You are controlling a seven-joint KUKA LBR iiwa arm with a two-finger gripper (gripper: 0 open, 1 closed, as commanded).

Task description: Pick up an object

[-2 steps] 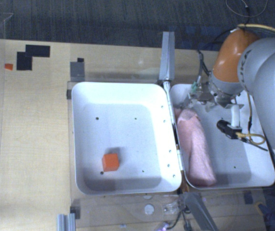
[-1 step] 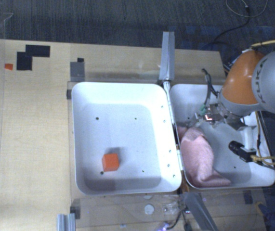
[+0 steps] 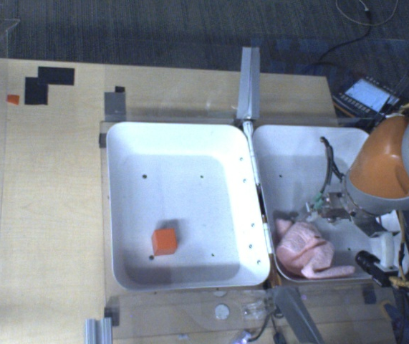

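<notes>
Hovering low over the right bin (image 3: 290, 156), my fingers (image 3: 324, 208) sit just above the pink toy (image 3: 304, 249), though whether apart or together I cannot tell. Nothing is lifted yet; the toy lies in the bin's near corner, grasp and lift remaining.

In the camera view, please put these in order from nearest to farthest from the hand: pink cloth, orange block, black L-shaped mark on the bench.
Measured from the hand:
1. Pink cloth, right bin, just below it.
2. Orange block, left bin, lower part.
3. Black L-shaped mark, bench top, far upper left.
</notes>
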